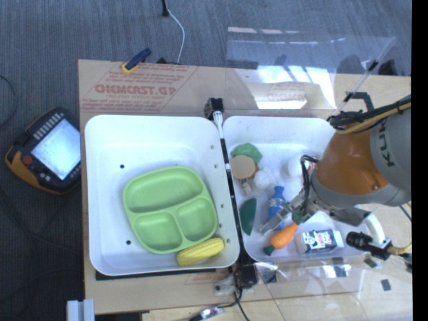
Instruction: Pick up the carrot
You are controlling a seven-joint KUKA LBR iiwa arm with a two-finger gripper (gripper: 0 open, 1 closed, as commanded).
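My gripper (292,214) hangs low inside the right bin (314,267), and I cannot tell from this slant how it is set. The carrot (283,237) lies in that bin near its front wall, orange tip toward my gripper and green end pointing at the front-left corner; its upper end sits right at my gripper, though contact is unclear. Just right of the carrot is a small black-and-white carton (318,240). Behind the carrot stands a blue bottle (275,202), and left of it a dark green leaf-shaped piece (248,215). In the left bin (100,179), well apart from the carrot, a green divided plate (170,208) sits with a corn cob (199,250) at its front edge.
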